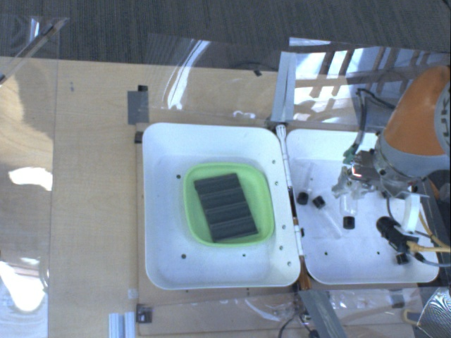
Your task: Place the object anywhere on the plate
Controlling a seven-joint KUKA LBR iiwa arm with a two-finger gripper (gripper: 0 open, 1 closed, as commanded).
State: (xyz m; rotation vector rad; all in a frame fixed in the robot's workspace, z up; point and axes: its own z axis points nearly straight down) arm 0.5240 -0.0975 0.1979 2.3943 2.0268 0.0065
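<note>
A dark grey ribbed block [225, 207] lies flat on the green plate [190, 213], tilted slightly and covering most of the plate's middle. The plate sits in the centre of the left white bin [161, 245]. My gripper [350, 189] hangs over the upper middle of the right bin [331, 263], well to the right of the plate and apart from the block. Nothing shows in the gripper. The grey arm with its orange band [419, 118] reaches in from the right and hides the right bin's far corner.
Three small black pieces [303, 197] [318, 202] [347, 222] lie on the right bin's floor near the gripper. A black cable and connector [392, 232] trail from the wrist over that bin's right side. A metal post [284, 90] stands behind the divide between the bins.
</note>
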